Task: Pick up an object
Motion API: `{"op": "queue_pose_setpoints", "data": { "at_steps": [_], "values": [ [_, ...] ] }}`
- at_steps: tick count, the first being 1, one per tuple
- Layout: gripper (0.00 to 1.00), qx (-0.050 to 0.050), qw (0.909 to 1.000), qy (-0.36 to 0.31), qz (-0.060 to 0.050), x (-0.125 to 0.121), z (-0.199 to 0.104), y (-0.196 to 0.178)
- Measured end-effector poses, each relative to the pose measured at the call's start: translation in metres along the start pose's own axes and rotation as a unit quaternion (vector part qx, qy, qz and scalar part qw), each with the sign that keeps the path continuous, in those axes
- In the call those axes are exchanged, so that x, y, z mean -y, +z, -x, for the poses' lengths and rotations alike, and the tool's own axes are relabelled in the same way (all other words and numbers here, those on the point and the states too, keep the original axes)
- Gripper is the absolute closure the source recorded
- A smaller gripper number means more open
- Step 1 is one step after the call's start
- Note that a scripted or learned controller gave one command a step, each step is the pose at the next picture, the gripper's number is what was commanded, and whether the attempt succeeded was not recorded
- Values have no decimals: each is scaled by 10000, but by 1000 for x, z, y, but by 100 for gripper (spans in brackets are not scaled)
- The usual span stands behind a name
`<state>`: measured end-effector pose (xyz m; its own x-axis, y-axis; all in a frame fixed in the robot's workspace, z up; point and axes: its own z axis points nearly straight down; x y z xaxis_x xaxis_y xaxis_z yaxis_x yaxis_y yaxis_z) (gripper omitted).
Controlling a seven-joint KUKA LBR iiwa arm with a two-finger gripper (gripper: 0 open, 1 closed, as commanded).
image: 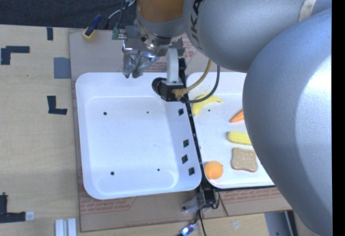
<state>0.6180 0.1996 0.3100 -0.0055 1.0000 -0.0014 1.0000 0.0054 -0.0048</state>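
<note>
My gripper (132,69) hangs over the far edge of the left bin (129,143), pointing down near its back wall, with nothing seen in it. The objects lie in the right bin (215,135): a yellow banana (205,103) near the divider, an orange carrot piece (237,117), a yellow corn cob (239,137), a slice of bread (245,159) and an orange (214,170) at the front corner. The arm's big grey body hides the right part of that bin.
A black fitting (163,89) on the wrist hangs over the divider between the bins. A blue and yellow item (92,28) lies on the bench behind the left bin. Black marks dot the divider wall (186,146).
</note>
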Motion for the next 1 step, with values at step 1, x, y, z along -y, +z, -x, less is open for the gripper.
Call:
{"op": "queue_pose_setpoints", "data": {
  "at_steps": [1],
  "values": [
    [100, 15, 10000, 7, -46, -1, -35, 140]
  ]
}}
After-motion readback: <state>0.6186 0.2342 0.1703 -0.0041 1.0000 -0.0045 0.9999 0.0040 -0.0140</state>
